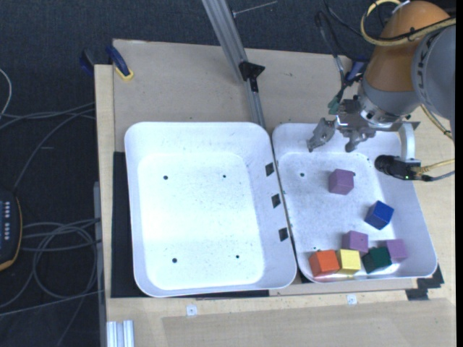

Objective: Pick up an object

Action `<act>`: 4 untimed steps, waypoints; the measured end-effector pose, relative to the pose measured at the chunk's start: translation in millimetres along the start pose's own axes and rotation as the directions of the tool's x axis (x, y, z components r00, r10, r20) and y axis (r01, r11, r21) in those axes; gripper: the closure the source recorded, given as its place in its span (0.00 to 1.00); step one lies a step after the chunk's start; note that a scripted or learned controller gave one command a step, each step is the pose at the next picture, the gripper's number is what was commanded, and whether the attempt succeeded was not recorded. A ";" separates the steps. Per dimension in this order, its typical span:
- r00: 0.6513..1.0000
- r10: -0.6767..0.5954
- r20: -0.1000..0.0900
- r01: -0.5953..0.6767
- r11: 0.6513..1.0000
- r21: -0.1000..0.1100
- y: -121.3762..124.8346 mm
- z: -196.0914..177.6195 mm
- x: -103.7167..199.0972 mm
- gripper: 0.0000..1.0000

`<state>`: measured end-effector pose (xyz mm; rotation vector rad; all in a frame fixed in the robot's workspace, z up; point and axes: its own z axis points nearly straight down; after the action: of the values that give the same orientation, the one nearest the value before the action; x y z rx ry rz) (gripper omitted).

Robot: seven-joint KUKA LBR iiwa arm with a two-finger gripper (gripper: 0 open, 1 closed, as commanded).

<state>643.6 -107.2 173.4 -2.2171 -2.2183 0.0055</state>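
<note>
While fingers stood spread and empty, the gripper hung over the right bin's far edge.
Dropping squarely over the lone purple block looked wisest.

Looks like a robotics lab to me. I see a plywood bench on dark carpet, two white bins fixed side by side, loose cables trailing across the floor at left, an aluminium camera pole bolted to the board, and small coloured test cubes. Industrial arm with exposed wiring, no household stuff.
</note>
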 end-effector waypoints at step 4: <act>1.000 -0.001 0.002 0.001 1.000 -0.014 5.6 -60.6 2.1 1.00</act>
<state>649.5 -105.2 233.9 -2.2240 -2.2272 -0.0073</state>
